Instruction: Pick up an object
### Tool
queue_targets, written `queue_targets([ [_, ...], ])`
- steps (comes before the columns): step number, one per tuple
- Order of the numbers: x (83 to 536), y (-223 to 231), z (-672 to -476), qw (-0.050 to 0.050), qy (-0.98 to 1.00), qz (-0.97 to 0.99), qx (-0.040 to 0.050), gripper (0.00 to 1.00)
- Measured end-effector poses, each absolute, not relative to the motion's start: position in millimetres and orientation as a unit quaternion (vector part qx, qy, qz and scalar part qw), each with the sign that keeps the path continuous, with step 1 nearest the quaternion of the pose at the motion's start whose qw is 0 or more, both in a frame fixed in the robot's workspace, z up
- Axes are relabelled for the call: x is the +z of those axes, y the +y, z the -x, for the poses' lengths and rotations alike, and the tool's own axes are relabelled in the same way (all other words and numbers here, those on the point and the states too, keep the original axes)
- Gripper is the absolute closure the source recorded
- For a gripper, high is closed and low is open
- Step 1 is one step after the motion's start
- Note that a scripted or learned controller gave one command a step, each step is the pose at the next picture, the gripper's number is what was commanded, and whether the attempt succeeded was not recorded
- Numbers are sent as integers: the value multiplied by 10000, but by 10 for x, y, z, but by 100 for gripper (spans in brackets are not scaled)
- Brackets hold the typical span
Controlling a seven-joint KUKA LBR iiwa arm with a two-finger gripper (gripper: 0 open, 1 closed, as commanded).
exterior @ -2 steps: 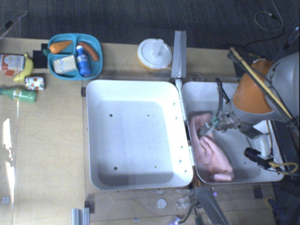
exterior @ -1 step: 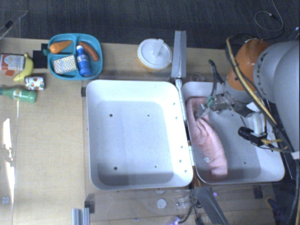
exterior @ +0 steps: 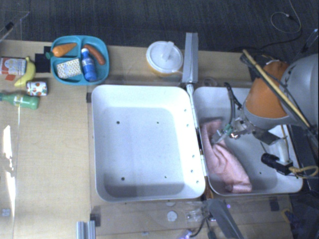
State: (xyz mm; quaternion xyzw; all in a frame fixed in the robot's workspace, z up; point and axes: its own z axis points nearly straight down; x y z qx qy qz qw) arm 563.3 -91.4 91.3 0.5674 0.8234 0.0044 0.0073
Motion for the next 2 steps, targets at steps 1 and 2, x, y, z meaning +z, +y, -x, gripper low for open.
queue_targets([
  [1,903,-916,-6433,68,8050,-5932,37,0],
  [2,911,-898,-6005,72,8305,-5569,40,0],
])
